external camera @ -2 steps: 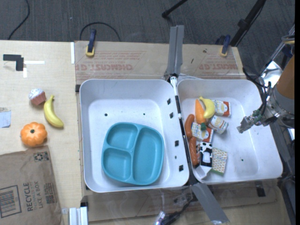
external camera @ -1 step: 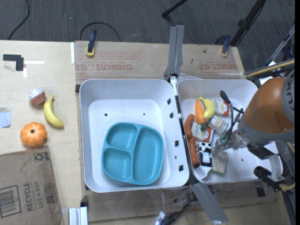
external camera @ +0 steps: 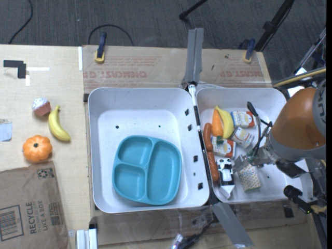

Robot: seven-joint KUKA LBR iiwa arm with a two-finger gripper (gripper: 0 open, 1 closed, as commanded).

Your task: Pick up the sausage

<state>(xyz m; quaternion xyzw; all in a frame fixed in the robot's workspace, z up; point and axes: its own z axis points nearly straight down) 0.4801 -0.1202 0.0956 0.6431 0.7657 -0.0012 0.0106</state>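
The long reddish-orange sausage (external camera: 208,137) lies in the right white plastic bin (external camera: 270,188), close along that bin's left wall, with its length running parallel to the wall. A second, similar orange link (external camera: 213,169) continues the line toward the bin's near edge. Just right of the sausage, a yellow toy banana (external camera: 224,119) rests over an orange wedge-shaped piece (external camera: 217,124). Small white food packets with orange print (external camera: 241,120) lie further right, toward the bin's centre, and another such packet (external camera: 223,147) touches or nearly touches the sausage.

The black two-finger gripper (external camera: 226,173) sits low in the right bin, near its near-left corner, just right of the second link and nearer the bin's near edge than the sausage. Whether the gripper is clenched or released cannot be told. A speckled beige square pad (external camera: 249,178) lies just right of the gripper. The grey arm with the orange band (external camera: 301,121) covers the bin's right side.

The left white plastic bin (external camera: 104,113) holds a blue three-compartment plate (external camera: 147,169) near its centre. On the bench's left part lie a yellow banana (external camera: 58,124), a small orange pumpkin (external camera: 37,149) and a toy cupcake (external camera: 41,107).
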